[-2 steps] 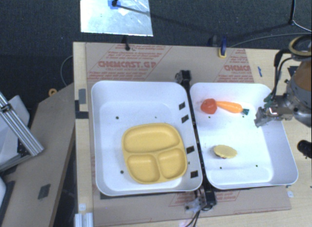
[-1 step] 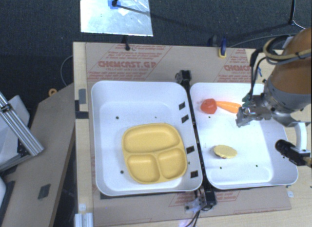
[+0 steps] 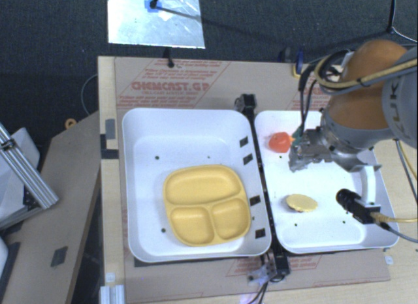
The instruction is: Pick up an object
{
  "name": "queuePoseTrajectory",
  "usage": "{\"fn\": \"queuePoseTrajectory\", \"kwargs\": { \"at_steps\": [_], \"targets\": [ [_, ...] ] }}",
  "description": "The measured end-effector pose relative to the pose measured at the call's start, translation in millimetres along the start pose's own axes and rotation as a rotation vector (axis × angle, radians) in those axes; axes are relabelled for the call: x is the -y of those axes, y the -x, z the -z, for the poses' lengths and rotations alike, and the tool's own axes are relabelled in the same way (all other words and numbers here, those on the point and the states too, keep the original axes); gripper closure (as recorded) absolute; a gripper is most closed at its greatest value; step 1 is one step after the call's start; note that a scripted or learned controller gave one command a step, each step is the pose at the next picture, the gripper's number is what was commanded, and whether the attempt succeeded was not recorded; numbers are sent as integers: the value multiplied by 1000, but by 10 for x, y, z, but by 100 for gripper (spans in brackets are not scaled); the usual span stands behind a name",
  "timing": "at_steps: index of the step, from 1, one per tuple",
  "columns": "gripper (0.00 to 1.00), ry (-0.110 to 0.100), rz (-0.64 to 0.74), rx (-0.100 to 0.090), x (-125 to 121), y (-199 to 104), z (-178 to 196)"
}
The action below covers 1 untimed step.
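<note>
A wooden bench [image 3: 170, 77] holds two shallow white bins side by side. The left bin [image 3: 140, 133] carries a yellow divided tray [image 3: 206, 203] with three compartments, lying toward its near right corner. The right bin [image 3: 326, 234] holds two small things: an orange ball-like object [image 3: 280, 142] at its far left, close to the wall shared with the left bin, and a flat yellow disc [image 3: 301, 203] nearer the middle front.

The grey arm [image 3: 372, 94] reaches in from the right and hangs over the right bin. Its claw [image 3: 300, 159] sits just right of and slightly nearer than the orange object, between it and the disc; whether the claw is open or closed cannot be told from this angle, and nothing is visibly gripped.

The orange object looks the likeliest target. A good pick would centre the claw over it before lowering, since it could roll. The shared wall crowds its left side; open floor lies to the right and near.
</note>
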<state>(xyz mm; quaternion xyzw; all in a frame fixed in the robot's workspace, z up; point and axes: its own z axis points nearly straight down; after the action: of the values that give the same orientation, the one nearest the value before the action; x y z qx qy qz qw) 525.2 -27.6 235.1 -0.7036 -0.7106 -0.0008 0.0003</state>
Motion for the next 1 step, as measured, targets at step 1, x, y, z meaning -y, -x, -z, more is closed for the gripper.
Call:
{"fn": "queuePoseTrajectory", "kwargs": {
  "at_steps": [1],
  "targets": [
    [100, 1, 1, -1, -30, -508, 73]
  ]
}}
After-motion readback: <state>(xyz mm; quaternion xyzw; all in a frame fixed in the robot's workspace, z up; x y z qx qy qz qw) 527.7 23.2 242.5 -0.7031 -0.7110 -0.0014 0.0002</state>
